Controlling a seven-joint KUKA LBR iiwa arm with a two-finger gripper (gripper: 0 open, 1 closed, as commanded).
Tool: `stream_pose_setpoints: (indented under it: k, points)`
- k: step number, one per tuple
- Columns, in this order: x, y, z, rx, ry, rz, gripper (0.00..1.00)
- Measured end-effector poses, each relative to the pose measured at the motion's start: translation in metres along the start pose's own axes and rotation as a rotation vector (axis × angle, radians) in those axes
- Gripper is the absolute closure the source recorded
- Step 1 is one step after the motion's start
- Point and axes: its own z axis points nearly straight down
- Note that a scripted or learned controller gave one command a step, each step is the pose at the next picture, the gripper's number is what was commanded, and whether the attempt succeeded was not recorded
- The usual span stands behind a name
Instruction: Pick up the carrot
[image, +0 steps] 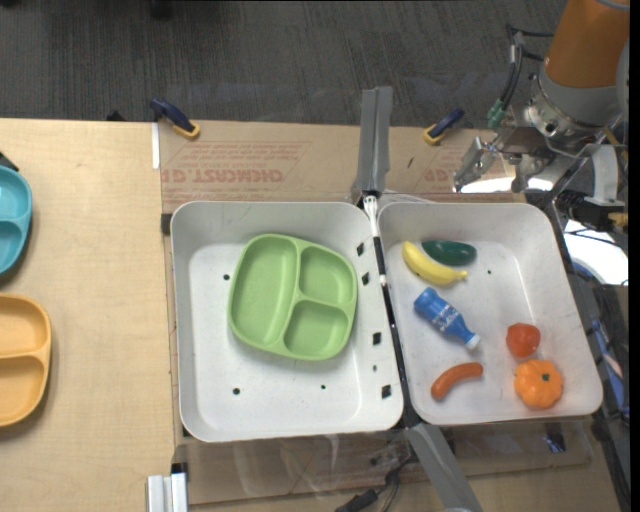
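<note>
The carrot (457, 380) is a short orange-red curved piece lying near the front of the right bin (560, 255). Nothing rests on it and nothing touches it. My gripper (492, 158) hangs beyond the bin's far rim at the upper right, over the cardboard, well away from the carrot. The grey arm with its orange band (590, 45) rises behind it.
The right bin also holds a yellow banana (432, 264) against a dark green item (449, 250), a blue bottle (445, 318), a red fruit (522, 340) and an orange pumpkin (538, 385). A green divided plate (294, 296) lies in the left bin (200, 400).
</note>
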Motion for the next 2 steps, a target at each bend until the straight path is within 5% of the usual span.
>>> stream_pose_setpoints:
  k: [1,2]
  points:
    - [0.000,0.000,-0.008,0.002,-0.001,-0.001,1.00]
    - [0.006,-0.017,0.019,-0.002,-0.001,-0.589,1.00]
